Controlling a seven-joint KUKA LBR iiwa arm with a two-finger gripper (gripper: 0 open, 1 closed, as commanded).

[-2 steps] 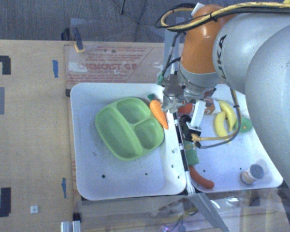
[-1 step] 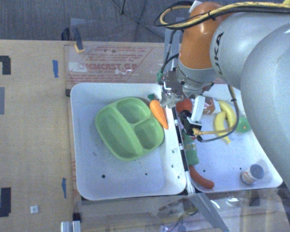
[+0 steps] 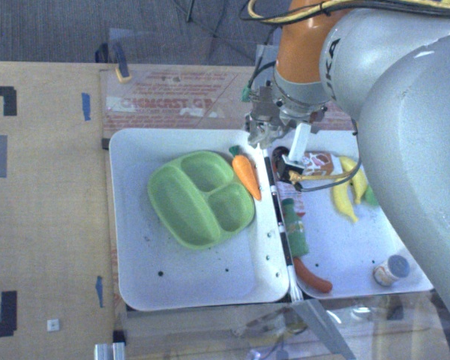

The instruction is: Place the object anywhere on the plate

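Observation:
A green plate (image 3: 189,201) with three compartments lies in the left bin (image 3: 135,223). An orange toy carrot (image 3: 247,175) rests on the plate's right rim, leaning toward the divider between the bins. My gripper (image 3: 259,135) hangs just above the carrot's leafy top end, at the back of the left bin near the divider. The wrist blocks the fingertips.
The right bin (image 3: 360,268) holds a yellow banana (image 3: 345,190), a green item (image 3: 295,227) along the divider, a red sausage-like toy (image 3: 313,277), a small jar (image 3: 391,270) and a packet (image 3: 317,163). A cardboard sheet (image 3: 172,100) lies behind the bins.

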